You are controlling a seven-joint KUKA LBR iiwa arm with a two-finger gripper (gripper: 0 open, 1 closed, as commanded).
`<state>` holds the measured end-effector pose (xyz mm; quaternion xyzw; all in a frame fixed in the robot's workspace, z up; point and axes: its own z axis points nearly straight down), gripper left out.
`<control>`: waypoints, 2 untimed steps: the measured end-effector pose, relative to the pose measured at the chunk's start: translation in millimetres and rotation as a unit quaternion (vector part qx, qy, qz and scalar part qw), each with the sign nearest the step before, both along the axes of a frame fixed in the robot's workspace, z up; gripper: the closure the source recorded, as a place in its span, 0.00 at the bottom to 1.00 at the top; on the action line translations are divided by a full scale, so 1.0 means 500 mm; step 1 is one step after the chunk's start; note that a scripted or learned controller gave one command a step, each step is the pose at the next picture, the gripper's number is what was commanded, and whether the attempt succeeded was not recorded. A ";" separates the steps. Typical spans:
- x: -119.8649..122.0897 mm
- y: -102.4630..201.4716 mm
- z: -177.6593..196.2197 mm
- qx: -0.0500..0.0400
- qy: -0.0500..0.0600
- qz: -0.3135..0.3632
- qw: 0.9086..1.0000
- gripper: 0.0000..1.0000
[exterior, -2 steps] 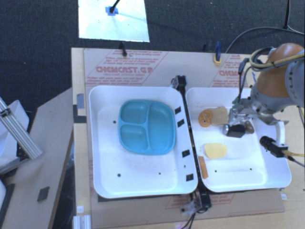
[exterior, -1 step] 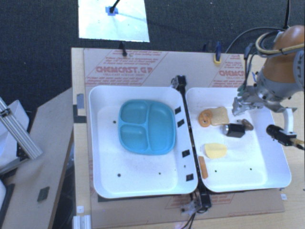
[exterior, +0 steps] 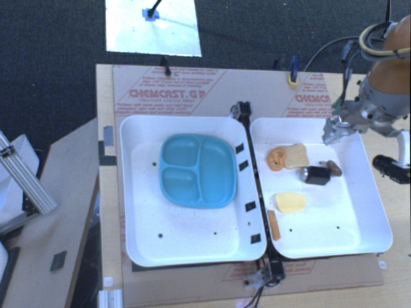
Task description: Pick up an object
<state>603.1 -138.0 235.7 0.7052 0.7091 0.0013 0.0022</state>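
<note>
Grey KUKA arm with orange band point(exterior: 390, 76) entering from 3 o'clock, wrist bent down over the far right corner of the right shallow white bin point(exterior: 359, 236). Metal two-finger tool point(exterior: 336, 132) positioned above the bin's 1 o'clock corner, apart from all contents; cannot tell whether spread or pressed together, and nothing visible between its tips. Candidate objects grouped near the centre of the right bin: small orange pretzel-shaped ring point(exterior: 277, 158) touching the left edge of a tan toast-like slice point(exterior: 297, 155); small black block point(exterior: 317, 174) just beside the slice at its 4 o'clock; small brown rounded piece point(exterior: 333, 167) touching the block at its 2 o'clock. Pale yellow flat wedge point(exterior: 291, 203) located at 6 o'clock from the group, near but apart. Thin orange stick point(exterior: 273, 224) lying against the bin's left wall, at 7 o'clock from the wedge. Left shallow white bin point(exterior: 144, 236) carrying a light blue three-compartment plastic plate point(exterior: 197, 171), flat at centre. Both bins resting side by side on a tan board-covered counter point(exterior: 192, 92). White square sheet point(exterior: 151, 18) lying on dark floor at 11 o'clock.
</note>
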 end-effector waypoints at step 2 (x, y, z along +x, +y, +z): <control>-0.078 0.227 0.004 0.002 0.003 0.002 1.000 1.00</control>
